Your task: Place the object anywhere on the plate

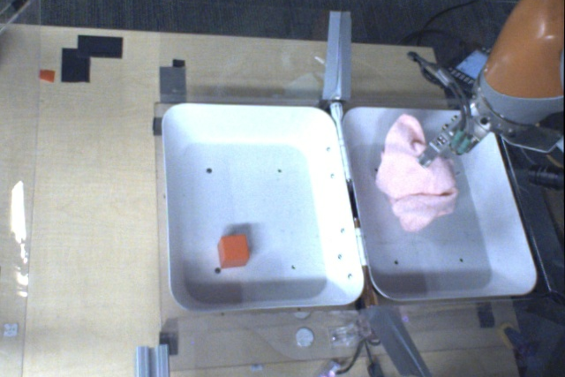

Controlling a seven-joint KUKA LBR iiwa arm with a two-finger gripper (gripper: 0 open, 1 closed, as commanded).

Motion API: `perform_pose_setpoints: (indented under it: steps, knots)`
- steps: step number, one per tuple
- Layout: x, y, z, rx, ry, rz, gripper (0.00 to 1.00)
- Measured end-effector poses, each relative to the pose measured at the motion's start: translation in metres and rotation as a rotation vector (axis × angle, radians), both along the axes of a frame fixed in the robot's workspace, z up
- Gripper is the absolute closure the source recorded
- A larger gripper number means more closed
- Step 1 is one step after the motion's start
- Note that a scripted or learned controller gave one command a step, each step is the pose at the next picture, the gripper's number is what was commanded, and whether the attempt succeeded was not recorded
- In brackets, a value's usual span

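Overhead slanted view of a wooden bench [88, 216] bearing two shallow white bins side by side. Nearest the camera, in the lower left part of the left bin [252, 199], lies a small orange block [234, 251], roughly cubic, flat on the bin floor and well apart from the walls. In the right bin [441, 207] rests a crumpled pale pink cloth [413, 174], soft and folded, with a narrower lobe toward the far wall and a broader mass nearer the camera. At the cloth's right edge, the gripper [441, 147] points down and to the left, its tips at the fabric; whether the fingers are spread or closed cannot be told. Beyond, the orange band of the arm [528, 40] rises at the right.
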State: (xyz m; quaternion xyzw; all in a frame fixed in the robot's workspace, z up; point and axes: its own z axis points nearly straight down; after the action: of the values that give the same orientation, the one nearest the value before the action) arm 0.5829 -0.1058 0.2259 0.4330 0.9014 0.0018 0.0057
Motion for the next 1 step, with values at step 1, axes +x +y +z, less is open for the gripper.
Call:
perform_pose_setpoints:
  steps: [1]
  knots:
    - [-0.0043, 0.0422, 0.0005, -0.003, 0.002, 0.404, 1.00]
